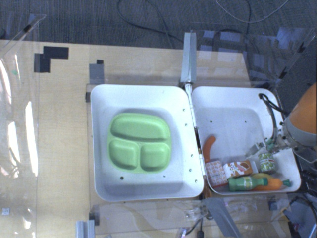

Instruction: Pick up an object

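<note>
Bench: I see a pale wooden bench (59, 148) that bears two white bins side by side.
Left bin: the left bin (99, 133) holds one thing, a green tray.
Right bin: the right bin (228, 113) has all its things down by the near edge.
Arm: I see my arm (303, 118) come in from the right, with its orange band showing.
Green tray: the green tray (140, 142) lies flat in the middle of the left bin. It has one long part and two small parts.
Gripper: my gripper (266, 151) is low in the right bin, near the right wall. I cannot tell how its fingers stand.
Green bottle: the green bottle (246, 183) lies on its side by the near wall.
Snack packet: a red and white snack packet (229, 170) lies just behind the bottle.
Carrot: an orange carrot (276, 184) lies at the bottle's right end.
Sausage: an orange-red sausage (209, 148) lies near the left wall.
Small jar: a small jar with a green label (266, 163) stands right under my gripper.
</note>
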Robot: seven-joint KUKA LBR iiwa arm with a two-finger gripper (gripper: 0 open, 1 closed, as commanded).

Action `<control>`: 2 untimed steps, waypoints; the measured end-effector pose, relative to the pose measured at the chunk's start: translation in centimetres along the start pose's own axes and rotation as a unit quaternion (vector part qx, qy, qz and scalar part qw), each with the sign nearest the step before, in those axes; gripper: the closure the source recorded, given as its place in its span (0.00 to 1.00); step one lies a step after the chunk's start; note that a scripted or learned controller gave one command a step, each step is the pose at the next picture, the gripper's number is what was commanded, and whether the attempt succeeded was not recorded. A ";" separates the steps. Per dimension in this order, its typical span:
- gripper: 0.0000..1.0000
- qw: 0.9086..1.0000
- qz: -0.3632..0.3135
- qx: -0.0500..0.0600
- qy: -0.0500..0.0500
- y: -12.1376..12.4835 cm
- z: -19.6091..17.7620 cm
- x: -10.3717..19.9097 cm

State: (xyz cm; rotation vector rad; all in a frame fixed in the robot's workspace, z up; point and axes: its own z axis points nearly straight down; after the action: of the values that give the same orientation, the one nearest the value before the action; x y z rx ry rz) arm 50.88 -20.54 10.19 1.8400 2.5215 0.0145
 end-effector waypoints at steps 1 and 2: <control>0.00 1.000 -0.011 0.001 -0.001 -1.5 1.1 0.4; 1.00 1.000 -0.011 -0.002 -0.001 -1.2 -0.1 0.4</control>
State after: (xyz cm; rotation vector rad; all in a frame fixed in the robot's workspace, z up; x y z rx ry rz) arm 49.66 -20.53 10.29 1.8083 2.5384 0.0165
